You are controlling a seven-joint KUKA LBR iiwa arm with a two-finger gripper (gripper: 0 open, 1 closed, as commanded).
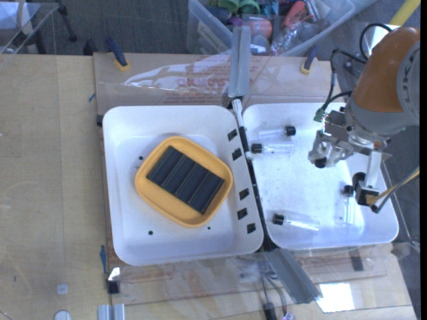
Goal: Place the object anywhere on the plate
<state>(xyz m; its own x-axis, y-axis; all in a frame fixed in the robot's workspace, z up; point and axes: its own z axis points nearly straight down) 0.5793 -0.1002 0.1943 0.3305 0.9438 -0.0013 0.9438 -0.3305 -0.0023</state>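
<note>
KUKA arm (393,65) reaches in from the right, orange band uppermost, grey wrist angled down and leftward | gripper (322,157) hangs low at the wrist's end, tipped toward the left | black cables loop around the wrist | nothing seen between its tips

A rounded-square yellow plate (184,181) with a dark ribbed centre lies flat in the left white bin, turned slightly clockwise. Four clear plastic vials with black caps lie on their sides in the right bin: at twelve o'clock (276,133) and eleven o'clock (271,148), at six o'clock (294,222), and at four o'clock (347,205).
</note>
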